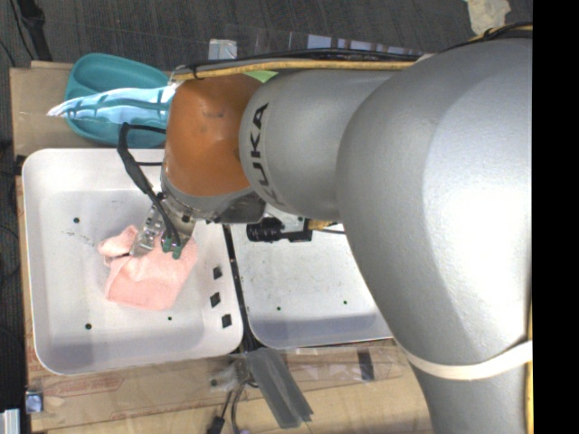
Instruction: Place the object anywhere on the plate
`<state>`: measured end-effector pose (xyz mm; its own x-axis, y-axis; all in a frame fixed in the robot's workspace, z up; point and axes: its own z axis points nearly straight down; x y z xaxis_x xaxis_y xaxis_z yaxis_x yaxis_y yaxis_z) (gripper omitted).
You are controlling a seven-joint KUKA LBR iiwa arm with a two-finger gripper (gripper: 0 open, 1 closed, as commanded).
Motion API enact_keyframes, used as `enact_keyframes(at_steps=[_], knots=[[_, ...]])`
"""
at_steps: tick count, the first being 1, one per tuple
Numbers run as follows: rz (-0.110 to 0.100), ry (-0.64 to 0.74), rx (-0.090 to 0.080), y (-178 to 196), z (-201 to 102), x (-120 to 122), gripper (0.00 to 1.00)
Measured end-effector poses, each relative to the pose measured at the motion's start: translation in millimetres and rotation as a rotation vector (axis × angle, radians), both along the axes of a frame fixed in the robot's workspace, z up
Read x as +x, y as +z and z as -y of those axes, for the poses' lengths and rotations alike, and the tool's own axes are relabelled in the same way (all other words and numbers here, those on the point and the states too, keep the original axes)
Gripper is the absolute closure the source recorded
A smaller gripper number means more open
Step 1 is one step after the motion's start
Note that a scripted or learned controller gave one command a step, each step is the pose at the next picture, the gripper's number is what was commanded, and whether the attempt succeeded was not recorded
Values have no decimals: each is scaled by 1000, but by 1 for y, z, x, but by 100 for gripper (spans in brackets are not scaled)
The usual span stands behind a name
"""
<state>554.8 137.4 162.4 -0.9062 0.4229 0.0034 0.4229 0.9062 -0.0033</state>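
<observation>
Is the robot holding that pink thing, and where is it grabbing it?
It cannot be told. The gripper sits right at the upper edge of the crumpled pink cloth in the left white bin, but any pinch is hidden.

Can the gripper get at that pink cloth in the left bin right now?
Probably yes: the gripper is right over the pink cloth in the left bin, with nothing between them.

Two white bins [54, 242]; one pink cloth [145, 278]; one teal bag [113, 98]; one arm [362, 152]; one tool [158, 240]
</observation>
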Motion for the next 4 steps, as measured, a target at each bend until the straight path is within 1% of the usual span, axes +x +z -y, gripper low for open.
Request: enact_keyframes(at_steps=[1, 2, 3, 4], knots=[[4, 33, 1, 29, 52, 39, 100], [-1, -43, 0, 41, 60, 25, 100], [0, 1, -1, 11, -53, 1, 100], [1, 336, 1, 10, 5, -14, 100]])
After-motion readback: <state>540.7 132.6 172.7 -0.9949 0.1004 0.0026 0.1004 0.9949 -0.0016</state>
